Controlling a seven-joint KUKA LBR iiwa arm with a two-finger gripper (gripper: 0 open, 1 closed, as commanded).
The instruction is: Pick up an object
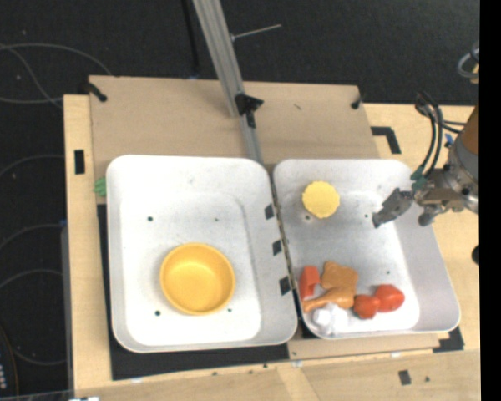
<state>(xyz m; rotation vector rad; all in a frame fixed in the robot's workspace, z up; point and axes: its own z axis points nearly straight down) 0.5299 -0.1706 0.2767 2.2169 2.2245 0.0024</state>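
The right bin (pixel 417 257) holds a flat yellow round piece (pixel 321 199) near its back left. At its front lie an orange stick (pixel 308 280), a tan-orange chunk (pixel 341 280), two red pieces (pixel 379 301) and a white item (pixel 329 321), all bunched together. My gripper (pixel 407 213) hangs over the bin's right side, well right of the yellow piece and above the front pile. Its fingers (pixel 390 207) stand open with nothing between them.
The left bin (pixel 150 190) carries a yellow bowl (pixel 198 278) toward its front. A slanted metal pole (pixel 221 48) rises behind the seam between the bins. Cables hang by the arm at the right edge.
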